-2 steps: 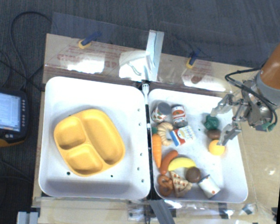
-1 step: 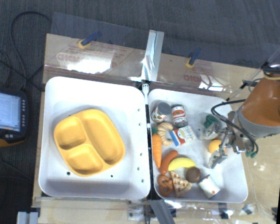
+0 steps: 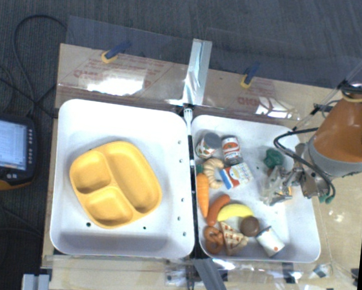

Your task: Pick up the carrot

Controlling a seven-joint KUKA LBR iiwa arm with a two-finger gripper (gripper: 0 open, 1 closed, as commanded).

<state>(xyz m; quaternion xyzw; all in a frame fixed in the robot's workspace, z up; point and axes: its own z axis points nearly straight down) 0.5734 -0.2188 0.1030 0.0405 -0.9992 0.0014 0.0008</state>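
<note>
The approach step is in hand. One carrot (image 3: 202, 193) lies against the right bin's (image 3: 315, 223) left wall, at nine o'clock among the clutter. The one gripper (image 3: 280, 185) hovers at three o'clock, well apart; its grip I cannot tell. Next move: travel left, descend. One yellow tray (image 3: 115, 182) sits in the left bin (image 3: 62, 160).

Dark grey carpet floor (image 3: 151, 4) all round. Light wood worktop (image 3: 348, 212), clear plastic sheeting (image 3: 124, 76) taped at back w/ glare. Teach pendant (image 3: 4, 147) on floor at left, black cable (image 3: 38, 60) looping up from it.
</note>
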